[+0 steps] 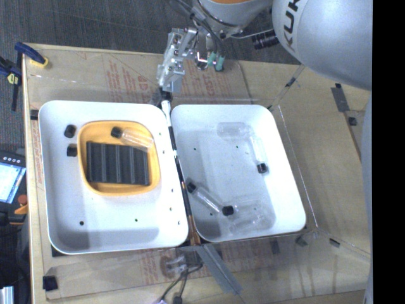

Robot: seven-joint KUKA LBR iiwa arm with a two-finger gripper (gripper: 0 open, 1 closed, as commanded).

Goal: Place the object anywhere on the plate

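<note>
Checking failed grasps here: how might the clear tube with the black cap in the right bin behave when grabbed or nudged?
The clear tube looks round and smooth, so it would probably roll if nudged and may slip from a pinch. It lies flat on the right bin floor, leaving little to grip. It seems light.

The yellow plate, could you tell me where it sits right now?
The yellow plate lies in the left white bin, toward its back half, with a clear tube resting on its far right corner and two small black caps just off its left edge.
</note>
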